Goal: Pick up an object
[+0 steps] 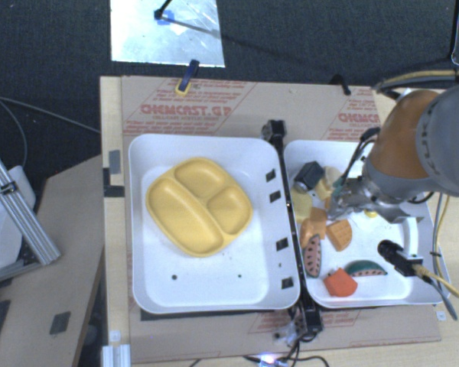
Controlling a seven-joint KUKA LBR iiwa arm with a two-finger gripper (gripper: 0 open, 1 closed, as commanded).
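Note:
The right bin (413, 293) holds several toy food pieces. A dark grey block (307, 176) lies at its back left, with a yellow piece (301, 206) just in front of it. Two tan wedges (339, 235) (315, 225) lie mid-bin. Toward the front are a brown seeded slice (314, 256), an orange-red piece (340, 283) and a green-rimmed slice (365, 267). My gripper (341, 198) reaches in from the right and hangs low over the middle of this bin, just behind the tan wedges. The wrist hides whatever lies under it.
The left bin (161, 289) bears a yellow divided plate (199, 205). A black hinge strip (287, 220) runs between the two bins. The grey arm with its orange band (402, 140) covers the right bin's back right part.

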